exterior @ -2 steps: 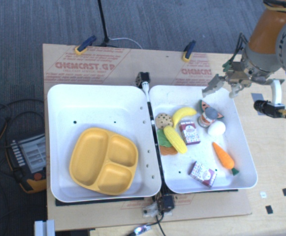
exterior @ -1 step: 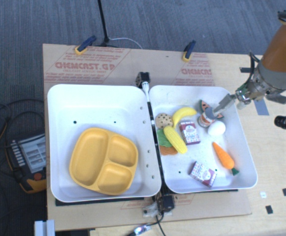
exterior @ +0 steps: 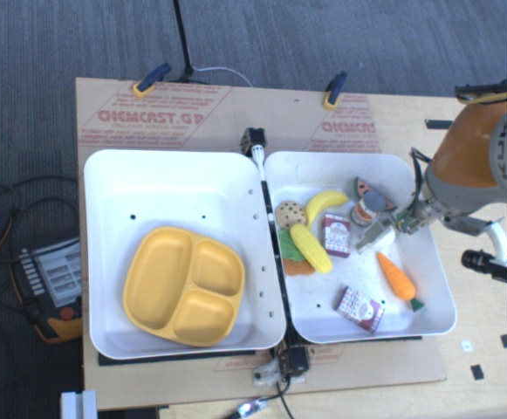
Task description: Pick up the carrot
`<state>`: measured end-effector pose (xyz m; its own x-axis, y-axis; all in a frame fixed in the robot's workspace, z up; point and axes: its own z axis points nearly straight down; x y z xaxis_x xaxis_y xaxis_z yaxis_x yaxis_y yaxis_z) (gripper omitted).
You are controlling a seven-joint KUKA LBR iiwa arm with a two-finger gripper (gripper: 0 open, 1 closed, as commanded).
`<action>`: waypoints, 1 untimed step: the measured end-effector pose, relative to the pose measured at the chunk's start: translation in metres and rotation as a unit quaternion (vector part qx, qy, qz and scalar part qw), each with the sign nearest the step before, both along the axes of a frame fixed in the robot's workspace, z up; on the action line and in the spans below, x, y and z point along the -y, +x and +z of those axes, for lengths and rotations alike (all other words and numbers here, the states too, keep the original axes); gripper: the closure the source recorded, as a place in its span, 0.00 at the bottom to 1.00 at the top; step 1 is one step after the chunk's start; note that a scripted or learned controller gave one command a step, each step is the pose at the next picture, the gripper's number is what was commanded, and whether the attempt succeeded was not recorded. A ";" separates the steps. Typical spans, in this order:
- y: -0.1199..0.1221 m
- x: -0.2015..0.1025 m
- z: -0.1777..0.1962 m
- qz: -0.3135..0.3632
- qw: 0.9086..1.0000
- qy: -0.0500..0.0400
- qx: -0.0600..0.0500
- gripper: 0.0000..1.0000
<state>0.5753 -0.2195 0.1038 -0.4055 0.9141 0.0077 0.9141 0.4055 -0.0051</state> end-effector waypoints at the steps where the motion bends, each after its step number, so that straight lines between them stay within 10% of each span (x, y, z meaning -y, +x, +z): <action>1: -0.046 -0.026 -0.013 -0.063 0.998 -0.007 0.014 0.00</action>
